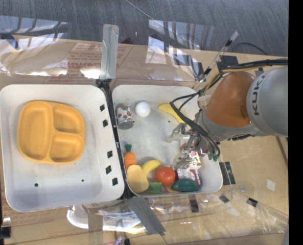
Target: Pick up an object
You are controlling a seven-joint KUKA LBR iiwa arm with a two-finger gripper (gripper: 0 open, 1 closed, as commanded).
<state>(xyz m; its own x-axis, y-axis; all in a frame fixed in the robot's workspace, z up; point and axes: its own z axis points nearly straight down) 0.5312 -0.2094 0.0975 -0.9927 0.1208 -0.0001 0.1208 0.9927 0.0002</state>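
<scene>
- The surface (49, 60) is brown board under clear film, on dark ribbed flooring; two white bins sit side by side.
- The left bin (18, 188) carries a yellow divided tray (50, 131).
- The right bin (156, 93) carries the loose items: a small printed cup (124, 116), a white ball (142, 108), a banana (170, 111), and a cluster along the near wall including a tomato (165, 175) and a printed carton (191, 168). Clustering likely results from random dropping.
- The arm (243, 103) reaches in from the right, wrist bent down; the pincer (190, 149) sits low just above the carton, the likely target.
- Pincer opening: cannot tell.
</scene>
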